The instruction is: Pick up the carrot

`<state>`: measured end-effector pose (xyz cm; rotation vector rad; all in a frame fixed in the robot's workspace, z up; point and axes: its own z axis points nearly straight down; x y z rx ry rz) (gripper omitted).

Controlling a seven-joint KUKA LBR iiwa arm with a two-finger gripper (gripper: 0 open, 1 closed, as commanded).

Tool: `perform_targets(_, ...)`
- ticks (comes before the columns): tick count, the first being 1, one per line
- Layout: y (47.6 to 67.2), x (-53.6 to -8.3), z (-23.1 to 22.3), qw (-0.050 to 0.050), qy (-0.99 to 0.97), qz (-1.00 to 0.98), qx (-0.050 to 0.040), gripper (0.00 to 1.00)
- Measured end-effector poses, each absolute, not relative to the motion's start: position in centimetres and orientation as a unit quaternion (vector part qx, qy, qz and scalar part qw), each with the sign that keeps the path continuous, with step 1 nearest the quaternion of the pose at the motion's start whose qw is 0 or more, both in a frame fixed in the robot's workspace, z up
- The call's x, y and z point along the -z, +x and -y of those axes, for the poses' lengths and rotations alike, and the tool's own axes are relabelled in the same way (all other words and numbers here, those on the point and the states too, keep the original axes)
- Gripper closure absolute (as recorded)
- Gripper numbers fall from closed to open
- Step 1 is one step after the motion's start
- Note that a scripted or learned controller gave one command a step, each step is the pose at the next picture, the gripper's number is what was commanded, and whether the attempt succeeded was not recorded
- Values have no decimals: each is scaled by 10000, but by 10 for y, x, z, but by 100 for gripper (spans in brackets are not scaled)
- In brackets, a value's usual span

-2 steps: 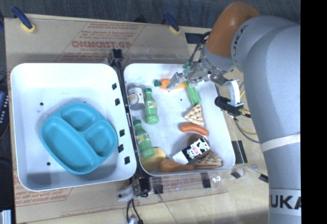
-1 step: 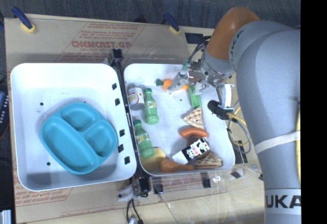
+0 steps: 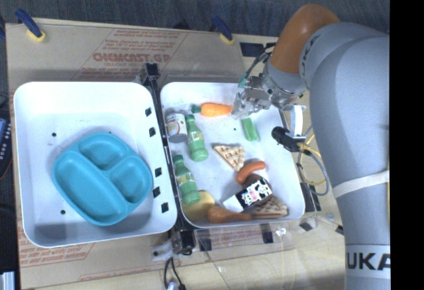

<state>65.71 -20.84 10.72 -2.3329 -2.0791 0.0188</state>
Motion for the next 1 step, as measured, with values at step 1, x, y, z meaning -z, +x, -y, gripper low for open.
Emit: perform_targets(1,657,-107,208,87,-7462,6656,-61,0)
